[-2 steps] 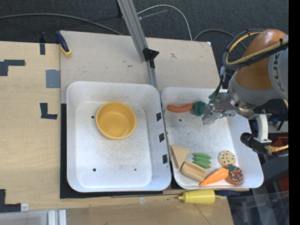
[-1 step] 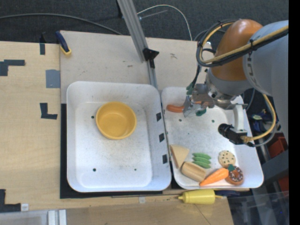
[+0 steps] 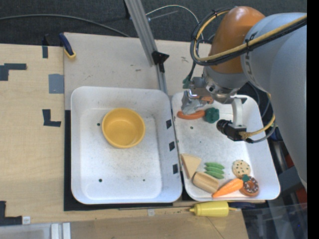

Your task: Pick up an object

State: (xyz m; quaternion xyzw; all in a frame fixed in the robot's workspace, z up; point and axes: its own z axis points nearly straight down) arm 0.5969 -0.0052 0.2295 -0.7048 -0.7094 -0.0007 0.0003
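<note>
Two shallow white bins sat side by side on the wooden desk [image 3: 30,133], and nearest the camera a yellow mustard bottle [image 3: 212,209] lay on the desk edge just outside the right bin [image 3: 266,148]. Inside that bin's near end, well short of the fingers, a cluster of toy food was packed together: a carrot [image 3: 228,187], a bread roll [image 3: 205,181], a cheese wedge [image 3: 190,162], a green pea pod [image 3: 215,170], a cookie [image 3: 240,168] and a doughnut [image 3: 249,186]. To the far side of the divider from the fingers, a yellow bowl [image 3: 123,127] rested alone in the left bin [image 3: 82,148]. At the right bin's far end the fingers [image 3: 191,103] stood low over an orange sausage-like toy [image 3: 191,115], which lay just beneath them and beside a dark green toy [image 3: 212,115]. Whether the fingers were spread or closed could not be told, and nothing was plainly seen between them, so no hold could be claimed. The orange toy seemed the likely target. Doing the grasp well probably meant straddling it across its narrow width, since it lay lengthwise along the bin's far wall, then descending fully before closing, as a shallow pinch on a rounded piece could slip. The green toy just beside it and the bin's corner wall left little room, so a straight vertical lift seemed safer than any sideways drag.
</note>
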